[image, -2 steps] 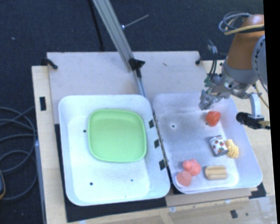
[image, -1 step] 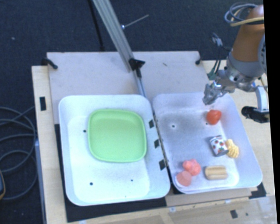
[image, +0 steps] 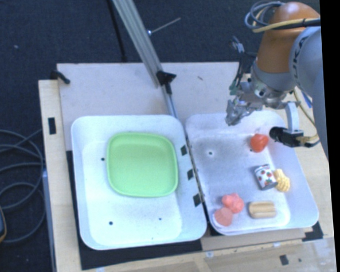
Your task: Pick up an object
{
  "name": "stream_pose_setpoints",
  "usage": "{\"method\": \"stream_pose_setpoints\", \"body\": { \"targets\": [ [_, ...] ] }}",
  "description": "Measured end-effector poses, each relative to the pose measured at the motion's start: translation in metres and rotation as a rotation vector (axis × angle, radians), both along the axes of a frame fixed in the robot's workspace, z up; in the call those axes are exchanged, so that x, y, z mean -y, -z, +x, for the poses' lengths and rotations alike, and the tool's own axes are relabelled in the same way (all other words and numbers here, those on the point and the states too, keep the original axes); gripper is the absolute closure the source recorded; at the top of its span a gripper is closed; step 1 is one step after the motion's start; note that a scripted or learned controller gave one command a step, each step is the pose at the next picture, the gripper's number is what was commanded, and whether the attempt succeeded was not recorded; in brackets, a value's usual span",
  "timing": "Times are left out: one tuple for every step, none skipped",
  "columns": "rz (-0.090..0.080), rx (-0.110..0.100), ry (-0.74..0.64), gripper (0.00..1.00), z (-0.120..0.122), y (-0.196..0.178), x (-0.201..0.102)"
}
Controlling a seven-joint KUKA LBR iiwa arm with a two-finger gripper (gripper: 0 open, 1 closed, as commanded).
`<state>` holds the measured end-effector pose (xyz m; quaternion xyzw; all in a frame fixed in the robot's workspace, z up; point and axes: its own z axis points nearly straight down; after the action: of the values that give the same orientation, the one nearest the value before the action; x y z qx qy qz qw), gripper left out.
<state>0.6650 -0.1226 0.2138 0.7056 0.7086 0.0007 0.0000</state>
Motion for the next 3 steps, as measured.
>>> {"method": "stream_pose_setpoints", "body": {
  "targets": [
    [0.0, -0.001, 0.001, 1.0, -0.004, 0.001, -0.05],
    [0.0, 0.0, 0.0, 1.0, 0.006, 0.001, -0.107],
    [0.0, 0.0, 0.0, 1.0, 0.003, -0.001, -0.155]
  ]
}}
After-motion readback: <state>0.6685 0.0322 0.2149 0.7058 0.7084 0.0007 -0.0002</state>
